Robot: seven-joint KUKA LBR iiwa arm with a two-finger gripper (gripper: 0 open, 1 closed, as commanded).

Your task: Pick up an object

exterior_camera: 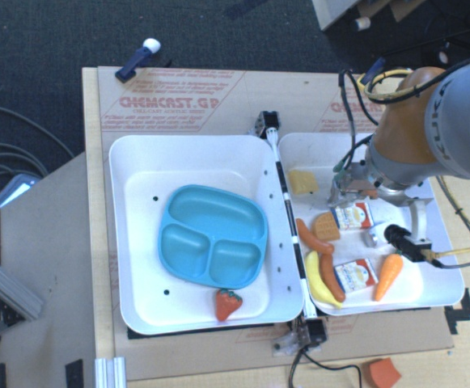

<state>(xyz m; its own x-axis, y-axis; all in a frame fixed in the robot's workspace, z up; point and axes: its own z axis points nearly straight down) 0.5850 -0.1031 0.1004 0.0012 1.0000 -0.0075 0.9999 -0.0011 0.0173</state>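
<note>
My gripper (349, 189) hangs low over the back middle of the right bin (441, 293), coming in from the right. Just in front of it lie a small red-and-white carton (354, 216) and a round brown cookie (326, 226). A pale yellow cheese wedge (303, 183) sits to its left. Nearer the front lie a red sausage (315, 239), a banana (319, 282), a second carton (354, 275) and an orange carrot (388, 275). I see nothing held between its fingers.
The left bin (129, 217) holds a blue divided plate (213, 237) and a strawberry (228, 303) at its front. A blue-and-white tube (137, 61) lies on the board behind the bins. An orange block (383, 372) sits off the front right.
</note>
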